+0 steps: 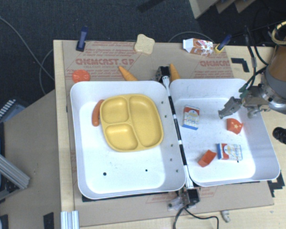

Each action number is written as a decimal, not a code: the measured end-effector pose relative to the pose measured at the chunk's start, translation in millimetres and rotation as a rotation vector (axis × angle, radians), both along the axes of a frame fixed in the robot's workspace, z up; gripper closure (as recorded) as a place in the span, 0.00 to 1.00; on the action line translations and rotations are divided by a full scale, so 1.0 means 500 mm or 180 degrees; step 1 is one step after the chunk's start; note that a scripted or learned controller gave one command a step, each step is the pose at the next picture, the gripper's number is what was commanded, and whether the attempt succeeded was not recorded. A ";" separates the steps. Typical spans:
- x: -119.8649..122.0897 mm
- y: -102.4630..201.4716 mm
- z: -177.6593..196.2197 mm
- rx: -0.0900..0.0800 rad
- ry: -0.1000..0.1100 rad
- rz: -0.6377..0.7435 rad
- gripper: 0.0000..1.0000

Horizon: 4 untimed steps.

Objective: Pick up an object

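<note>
While the gripper hangs over the right bin with fingers spread and nothing in them, the nearest pick looks like the red block, sitting apart just below and slightly right of it.

Even bright overhead light — soft shadows, slight blur.

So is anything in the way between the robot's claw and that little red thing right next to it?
Nothing visible is. The gripper hangs over the right bin, and the small red object lies just below and beside it in the camera view, with bare white floor around it.
</note>
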<state>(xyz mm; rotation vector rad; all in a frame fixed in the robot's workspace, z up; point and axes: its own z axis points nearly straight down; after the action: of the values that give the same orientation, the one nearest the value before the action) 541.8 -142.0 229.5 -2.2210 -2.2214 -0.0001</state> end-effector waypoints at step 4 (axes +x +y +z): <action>0.069 -0.129 -0.229 -0.0018 -0.0027 -0.0003 0.00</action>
<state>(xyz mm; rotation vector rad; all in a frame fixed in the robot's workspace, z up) 576.3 -206.3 115.1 -2.2290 -2.2273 -0.0032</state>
